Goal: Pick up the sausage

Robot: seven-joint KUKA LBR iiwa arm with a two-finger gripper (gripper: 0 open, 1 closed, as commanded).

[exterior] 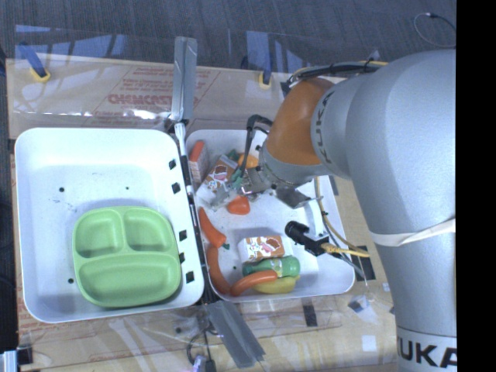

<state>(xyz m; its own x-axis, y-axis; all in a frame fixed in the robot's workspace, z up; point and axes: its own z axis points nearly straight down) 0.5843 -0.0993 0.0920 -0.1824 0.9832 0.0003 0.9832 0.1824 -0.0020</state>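
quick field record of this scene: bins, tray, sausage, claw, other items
left bin: holds a green divided tray
right bin: cluttered with toy food
sausage: orange-red, by the right bin's left wall, lying free
claw: low over the upper part of the right bin, above the sausage
other items: small printed packet, green and yellow pieces

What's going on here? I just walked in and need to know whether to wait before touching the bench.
A grey robot arm is reaching into the right bin, which holds a jumble of toy food. Its end effector is low among the items near the bin's upper left, close to a small packet and an orange piece. A long orange sausage lies by the bin's left wall, apart from the end effector. The left bin holds a green divided plate.
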